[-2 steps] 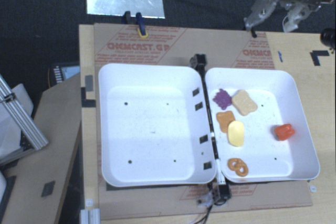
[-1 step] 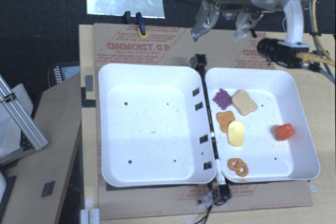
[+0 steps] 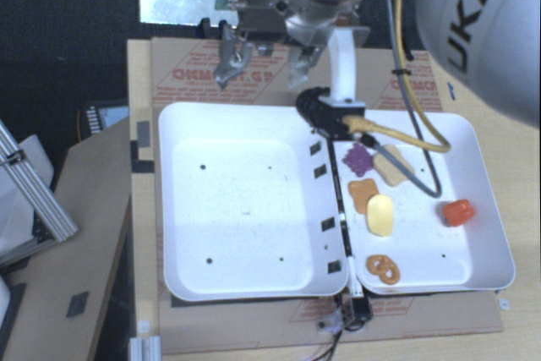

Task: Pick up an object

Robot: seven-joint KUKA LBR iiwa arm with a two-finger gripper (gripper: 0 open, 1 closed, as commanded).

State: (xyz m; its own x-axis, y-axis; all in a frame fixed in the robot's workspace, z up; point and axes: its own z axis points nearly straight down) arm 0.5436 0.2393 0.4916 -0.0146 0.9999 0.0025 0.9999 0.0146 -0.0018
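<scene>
My gripper (image 3: 264,70) hangs high over the cardboard just behind the left bin (image 3: 245,207), with its two fingers (image 3: 229,66) spread wide apart and nothing between them. The objects lie in the right bin (image 3: 473,266): a purple cluster (image 3: 359,158), a tan bread-like piece (image 3: 390,171), an orange slab (image 3: 363,192), a pale yellow oval (image 3: 380,216), a red-orange fruit (image 3: 457,212) and a pretzel (image 3: 383,269). All of them sit well to the right of and nearer than the gripper.
A black fitting (image 3: 325,112) with a yellow cable (image 3: 414,139) and a grey cable reaches over the right bin's back left part. A ridge with black clips (image 3: 331,224) divides the bins. An aluminium profile (image 3: 34,190) lies at the far left.
</scene>
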